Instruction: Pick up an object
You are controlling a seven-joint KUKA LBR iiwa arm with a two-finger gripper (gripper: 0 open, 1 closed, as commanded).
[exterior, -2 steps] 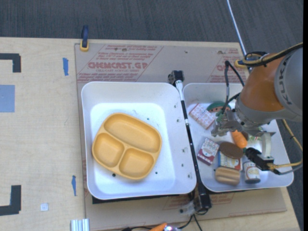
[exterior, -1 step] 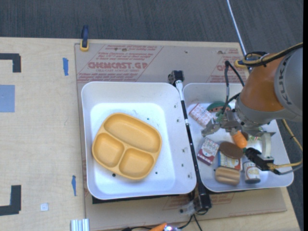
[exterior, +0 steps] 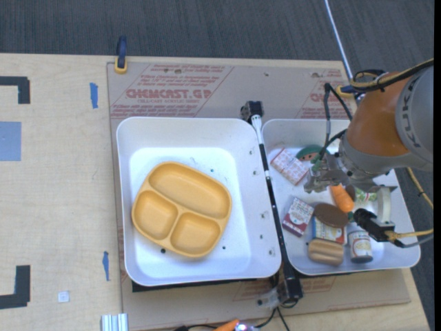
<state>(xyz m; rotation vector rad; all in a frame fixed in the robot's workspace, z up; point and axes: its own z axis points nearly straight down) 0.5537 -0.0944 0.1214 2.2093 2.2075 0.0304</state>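
Note:
My gripper [exterior: 321, 180] hangs low over the middle of the right bin [exterior: 408, 257], with the grey wrist and orange band above it to the right. An orange carrot-like piece [exterior: 341, 197] lies just right of and below the gripper. A red-and-white carton [exterior: 298, 216] lies below-left of it, and a pink packet [exterior: 289, 165] lies to its left. A small green toy [exterior: 308, 154] sits just above-left of the gripper. I see nothing clearly held.
Also in the right bin are a brown disc [exterior: 333, 216], a bread roll [exterior: 325, 252], a small can [exterior: 360, 245] and a white bottle [exterior: 383, 205]. The left bin [exterior: 131, 133] holds a yellow divided plate [exterior: 180, 209]. A black divider rail [exterior: 269, 185] separates the bins.

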